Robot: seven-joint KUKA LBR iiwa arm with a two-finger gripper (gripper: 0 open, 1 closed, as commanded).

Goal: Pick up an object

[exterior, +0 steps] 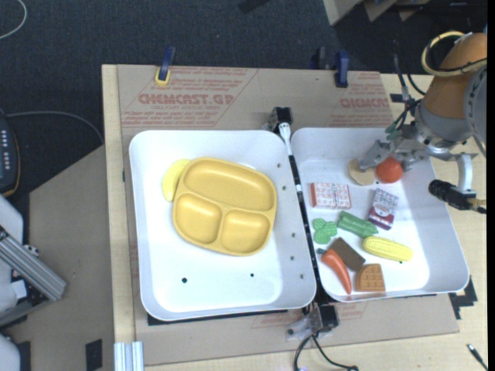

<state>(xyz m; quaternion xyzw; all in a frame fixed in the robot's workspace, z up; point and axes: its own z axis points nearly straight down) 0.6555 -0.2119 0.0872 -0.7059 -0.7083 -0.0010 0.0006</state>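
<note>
The gripper (pixel 389 154) hangs over the far part of the right bin (pixel 448 238), just above a red tomato (pixel 390 170) that touches a tan disc (pixel 360 171) on its left; whether its pincer is wide or narrow cannot be told. Nearer lie 2 small cartons (pixel 330 195), green pieces (pixel 356 224), a corn cob (pixel 387 248) and a carrot (pixel 337 270). A yellow divided tray (pixel 223 205) sits in the left bin (pixel 155 277).

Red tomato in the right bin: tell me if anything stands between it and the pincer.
Nothing visible does. The pincer hangs right at the red tomato, near the bin's far right side, with the tan round piece beside it to the left, not between them.
</note>
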